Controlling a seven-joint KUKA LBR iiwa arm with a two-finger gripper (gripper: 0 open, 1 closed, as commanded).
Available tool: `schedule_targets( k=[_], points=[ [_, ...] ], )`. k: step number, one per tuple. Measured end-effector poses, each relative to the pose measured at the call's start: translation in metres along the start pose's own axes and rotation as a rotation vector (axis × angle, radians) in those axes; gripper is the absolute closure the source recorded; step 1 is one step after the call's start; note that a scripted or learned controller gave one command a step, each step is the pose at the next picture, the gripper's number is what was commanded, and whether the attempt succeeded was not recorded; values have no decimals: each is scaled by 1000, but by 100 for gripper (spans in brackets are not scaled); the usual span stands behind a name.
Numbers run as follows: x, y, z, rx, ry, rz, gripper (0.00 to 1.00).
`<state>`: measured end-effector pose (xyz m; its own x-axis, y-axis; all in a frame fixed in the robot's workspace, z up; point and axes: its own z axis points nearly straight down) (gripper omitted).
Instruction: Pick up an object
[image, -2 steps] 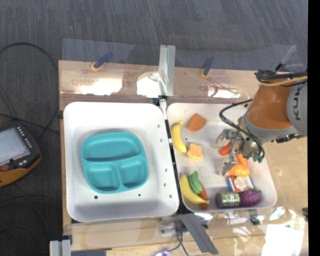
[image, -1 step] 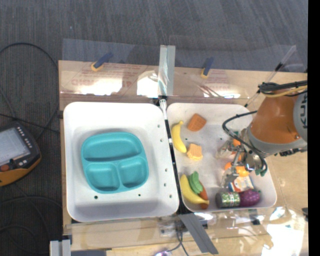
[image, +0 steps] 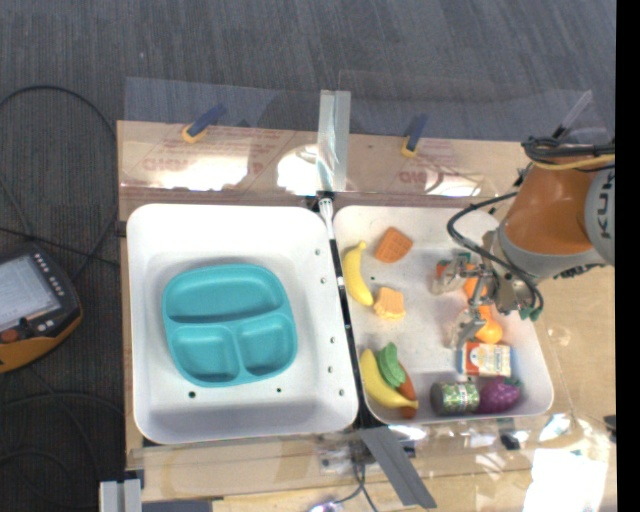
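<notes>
Gripper (image: 478, 300) low over the right bin (image: 540, 395), reaching in from the right under the grey arm (image: 560, 225) with its orange band. Fingers hard to make out against the clutter; cannot tell whether open or closed, or whether gripping anything. Just below, touching or nearly so, a small orange ball (image: 488, 330) and a red-and-white carton (image: 485, 358). Along the near wall, a green-labelled can (image: 456, 397) beside a purple eggplant (image: 502, 394). Farther left, two bananas (image: 356, 273), an orange wedge (image: 393, 245), a yellow-orange block (image: 389, 303) and a green-and-red vegetable (image: 396, 368). In the left bin (image: 150, 400), a teal divided tray (image: 230, 322).
</notes>
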<state>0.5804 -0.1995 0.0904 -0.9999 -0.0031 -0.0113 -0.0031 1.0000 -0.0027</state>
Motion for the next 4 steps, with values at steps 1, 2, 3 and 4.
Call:
schedule_targets(
  k=[1,2,3,4],
  points=[
    [-2,0,-12,5,-6,-1,100],
    [62,25,-20,-3,11,16,100],
    [-13,56,-2,0,-1,116,100],
    [-15,-26,-3,3,0,51,100]
  ],
)
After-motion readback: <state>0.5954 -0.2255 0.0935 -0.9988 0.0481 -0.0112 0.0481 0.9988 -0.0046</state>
